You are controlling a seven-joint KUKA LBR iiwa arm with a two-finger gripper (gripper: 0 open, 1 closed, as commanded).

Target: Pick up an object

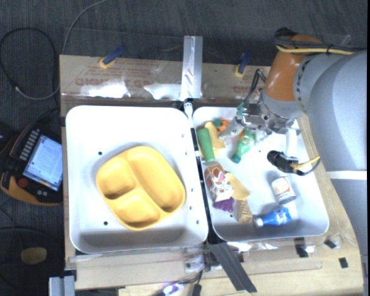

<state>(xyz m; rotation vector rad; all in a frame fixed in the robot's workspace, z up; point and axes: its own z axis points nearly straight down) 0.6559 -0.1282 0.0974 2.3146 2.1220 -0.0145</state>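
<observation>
Right bin (317, 217), far end: hand (251, 121), finger spread cannot be told. Green bottle (242, 148) lies tilted just near of it, touching or apart unclear. Left bin (80, 165): yellow divided tray (140, 185).

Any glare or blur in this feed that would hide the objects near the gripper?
Camera view: lighting is even and soft; the white right bin looks bright but not blown out. Glare sits on the tape strip between the bins. The gripper area is slightly soft and cluttered, so the green bottle edges blur a little.
</observation>
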